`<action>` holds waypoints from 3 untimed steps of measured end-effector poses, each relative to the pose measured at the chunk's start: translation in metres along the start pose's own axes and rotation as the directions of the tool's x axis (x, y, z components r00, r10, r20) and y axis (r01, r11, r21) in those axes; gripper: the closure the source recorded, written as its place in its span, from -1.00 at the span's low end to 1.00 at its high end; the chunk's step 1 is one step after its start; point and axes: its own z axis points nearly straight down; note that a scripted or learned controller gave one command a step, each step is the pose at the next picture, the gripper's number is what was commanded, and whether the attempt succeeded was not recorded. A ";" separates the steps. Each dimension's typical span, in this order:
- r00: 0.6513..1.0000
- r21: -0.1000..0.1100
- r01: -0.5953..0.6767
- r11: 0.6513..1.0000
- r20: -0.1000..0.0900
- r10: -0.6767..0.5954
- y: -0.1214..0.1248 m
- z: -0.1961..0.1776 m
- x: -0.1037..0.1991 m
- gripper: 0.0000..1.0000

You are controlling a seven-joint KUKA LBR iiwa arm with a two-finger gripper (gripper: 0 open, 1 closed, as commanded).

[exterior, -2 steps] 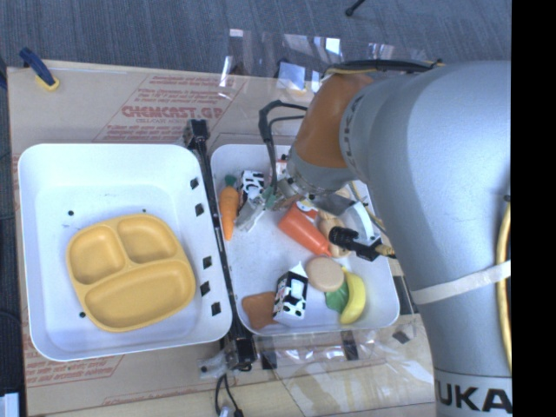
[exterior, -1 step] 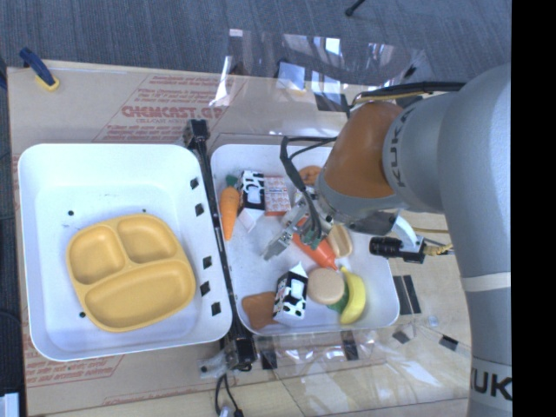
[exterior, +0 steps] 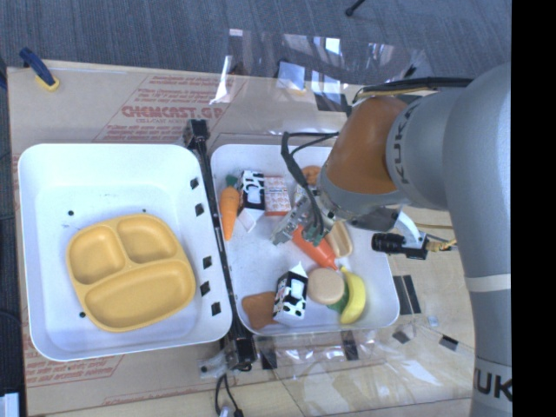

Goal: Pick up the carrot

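Note:
An orange carrot [exterior: 228,211] with a green top lies along the left wall of the right bin [exterior: 261,254]. A second orange carrot-shaped piece [exterior: 318,251] lies near the bin's middle. My gripper [exterior: 303,226] hangs low over the bin, just above and to the left of that second piece and touching or nearly touching its upper end. The arm's grey and orange wrist covers the bin's upper right part. I cannot make out whether anything is held.
Around the gripper lie two cow-patterned cartons [exterior: 253,189] [exterior: 294,295], a red-and-white packet [exterior: 276,195], a bun [exterior: 327,287], a banana [exterior: 354,295] and a brown piece [exterior: 258,307]. The left bin [exterior: 52,181] holds a yellow divided plate [exterior: 130,272].

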 end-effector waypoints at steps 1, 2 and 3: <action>0.916 -0.006 -0.400 0.916 0.002 0.400 0.070 -0.093 0.029 1.00; 0.915 0.000 -0.404 0.915 0.001 0.404 0.067 -0.090 0.029 -1.00; 0.907 0.012 -0.420 0.907 -0.002 0.420 -0.017 -0.033 0.028 -1.00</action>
